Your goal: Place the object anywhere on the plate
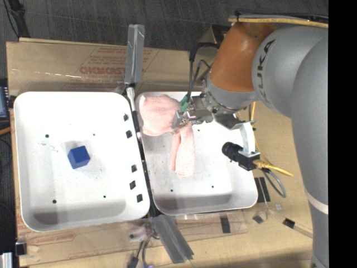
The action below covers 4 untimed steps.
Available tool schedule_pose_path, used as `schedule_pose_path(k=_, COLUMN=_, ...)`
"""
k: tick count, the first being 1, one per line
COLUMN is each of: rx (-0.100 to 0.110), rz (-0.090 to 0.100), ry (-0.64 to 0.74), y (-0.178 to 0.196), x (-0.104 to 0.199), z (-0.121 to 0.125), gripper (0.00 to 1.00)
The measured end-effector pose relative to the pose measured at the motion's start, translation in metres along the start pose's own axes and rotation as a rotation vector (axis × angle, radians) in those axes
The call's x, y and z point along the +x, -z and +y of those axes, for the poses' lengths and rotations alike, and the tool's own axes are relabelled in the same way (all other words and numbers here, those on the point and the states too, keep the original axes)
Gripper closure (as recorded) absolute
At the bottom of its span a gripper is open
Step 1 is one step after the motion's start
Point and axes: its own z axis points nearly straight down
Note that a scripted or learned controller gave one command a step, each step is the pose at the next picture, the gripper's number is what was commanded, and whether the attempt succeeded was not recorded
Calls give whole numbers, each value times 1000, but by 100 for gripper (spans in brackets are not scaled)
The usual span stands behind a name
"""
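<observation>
The soft pink cloth (167, 128) lies in the right-hand shallow white bin (223, 197), up toward its far left corner. It looks like thin terry or fleece: one part is bunched into a rounded, puffy wad against the bin's back wall, and from that a narrower strip trails down toward the middle of the floor, slightly folded along its length. The two-finger gripper (187, 118) on the grey arm with the orange band (245, 57) sits right at the spot where the wad meets the strip, its metal tip touching the fabric; from here I cannot tell how its jaws stand. In the left-hand white bin (33, 205), well apart from all this, a small blue cube (79, 156) rests on the floor.
</observation>
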Motion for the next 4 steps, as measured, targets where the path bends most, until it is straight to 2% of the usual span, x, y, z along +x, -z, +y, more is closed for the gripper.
schedule_pose_path(k=1, rx=2, rz=0, ry=8, y=-17, x=2, z=0, gripper=100)
schedule_pose_path(k=4, rx=-3, rz=-5, ry=1227, y=-18, x=124, z=86, gripper=100)
